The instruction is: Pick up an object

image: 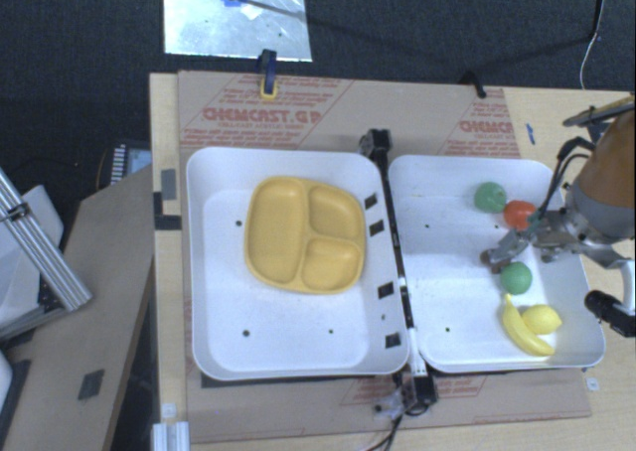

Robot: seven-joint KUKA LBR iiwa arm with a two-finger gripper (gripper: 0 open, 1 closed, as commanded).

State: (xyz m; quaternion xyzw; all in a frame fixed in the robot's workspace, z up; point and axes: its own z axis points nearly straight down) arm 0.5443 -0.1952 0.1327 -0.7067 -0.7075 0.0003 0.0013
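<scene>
Closest to me, near the front rim of the right bin [467, 340], a banana [519, 331] and a lemon [542, 318] are lying touching each other, the lemon tucked against the banana's right side. Just beyond them a small green ball [516, 278] is sitting, and farther back a larger green fruit [489, 197] is resting with an orange-red piece [519, 213] just beside it on its right.

I am watching the gripper [505, 252] reaching in from the right and hanging low among these pieces, its dark tip sitting between the orange-red piece and the small green ball. Whether it is spread or closed I cannot tell at this slant; the tip is reading as one dark blur. Nothing is showing clearly inside it, so I am not counting anything as grasped.

Over on the left, the left bin [224, 330] is carrying a yellow divided plate [303, 233], lying flat and well apart from the arm's work.

As I am judging it, the task is sitting at the approach or grasp stage: the arm is down at the objects, but no object is looking lifted, all five pieces appearing to rest on the bin floor. What is remaining is a firm grip on one of them, probably the small green ball or the orange-red piece, and then the lift clear of the bin.
</scene>
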